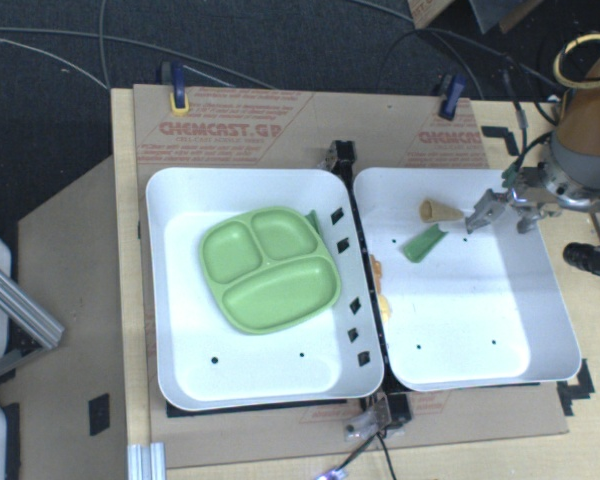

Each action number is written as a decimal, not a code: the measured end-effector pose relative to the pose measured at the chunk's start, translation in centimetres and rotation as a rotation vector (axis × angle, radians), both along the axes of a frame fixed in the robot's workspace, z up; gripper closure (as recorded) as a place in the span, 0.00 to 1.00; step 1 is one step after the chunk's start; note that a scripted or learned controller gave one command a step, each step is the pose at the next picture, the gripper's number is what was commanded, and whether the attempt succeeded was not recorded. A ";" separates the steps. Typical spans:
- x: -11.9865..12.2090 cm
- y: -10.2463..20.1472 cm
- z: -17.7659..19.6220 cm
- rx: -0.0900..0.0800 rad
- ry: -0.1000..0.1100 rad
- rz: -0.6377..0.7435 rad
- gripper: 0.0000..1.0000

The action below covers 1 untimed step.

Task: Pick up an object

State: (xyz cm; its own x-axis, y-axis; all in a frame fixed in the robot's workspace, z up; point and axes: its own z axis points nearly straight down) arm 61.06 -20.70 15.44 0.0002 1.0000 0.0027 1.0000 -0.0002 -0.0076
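The arm came in from the right, its fingers (495,211) low over the far part of the right bin (540,318); whether they were open or closed could not be told, and nothing showed between them; a green spatula (424,242) lay just left of them, near a small tan cone (439,210); a green divided plate (270,268) sat in the left bin (180,348); both bins rested on the desk (130,268).

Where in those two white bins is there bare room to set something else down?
Left bin: the green plate takes the middle, leaving a bare strip along the near edge. Right bin: its near half is bare. Its far part is crowded, with a green tool-like object, a tan cone and the tool. Something orange sits against the divider.
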 end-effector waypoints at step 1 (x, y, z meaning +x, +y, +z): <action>0.1 -0.7 -4.7 -0.001 -0.002 0.000 0.00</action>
State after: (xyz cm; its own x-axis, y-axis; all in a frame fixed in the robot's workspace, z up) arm 61.20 -21.44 10.77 0.0004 1.0000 0.0021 1.0000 -0.0004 -0.0057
